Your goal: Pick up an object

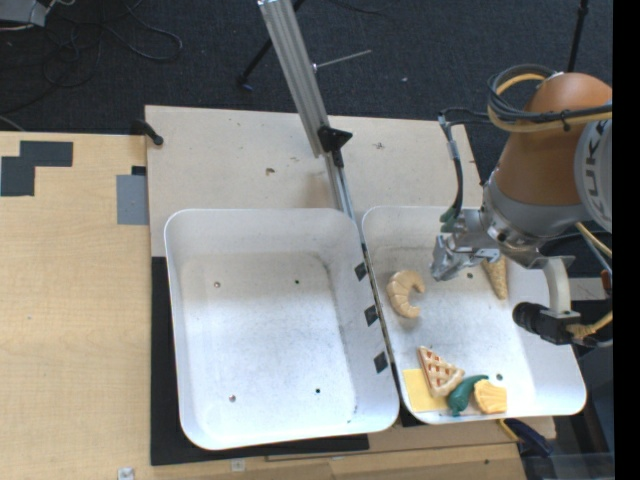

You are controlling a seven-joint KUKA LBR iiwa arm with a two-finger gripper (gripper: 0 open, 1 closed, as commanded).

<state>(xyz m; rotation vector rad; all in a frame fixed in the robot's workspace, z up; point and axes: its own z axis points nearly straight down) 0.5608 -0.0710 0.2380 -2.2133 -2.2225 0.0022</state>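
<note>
Nearest, in the right bin's (560,393) front corner, a flat yellow slab (417,389), a ridged waffle wedge (438,369), a smooth green piece (462,395) and a yellow chunk (490,398) crowd together. Farther back a pale curved croissant (405,293) lies alone by the divider. My hand (452,264) hangs just beyond it; whether it is apart or together I cannot tell. A tan cone (497,277) lies beside my wrist. The left bin (200,268) sits alongside on the pale surface (230,158).

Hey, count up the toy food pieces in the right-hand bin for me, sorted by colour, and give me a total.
Tan or beige: 3, the croissant, the cone and the waffle slice
Yellow: 2, the flat square and the wedge
Green: 1, the green piece
Total: 6
</note>
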